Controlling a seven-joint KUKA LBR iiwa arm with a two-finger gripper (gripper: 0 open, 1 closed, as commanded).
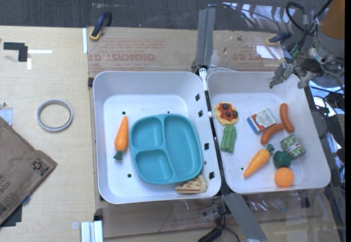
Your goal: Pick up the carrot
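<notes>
jaws (290,74) open, orange carrot (121,135) untouched

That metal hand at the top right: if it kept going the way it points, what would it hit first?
Probably the right white bin's bare floor near its back corner; the hand points down-left, short of the round toy pizza. Depth is unclear.

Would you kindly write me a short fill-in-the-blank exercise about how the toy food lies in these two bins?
1. The teal divided tray sits in the ____ bin.
2. The number of carrots in the scene, one beside the tray and one in the other bin, is ____.
3. The gripper hangs above the far edge of the ____ bin.
4. The round orange fruit lies in the right bin's ____ corner.

Missing words: left; two; right; near right
</notes>
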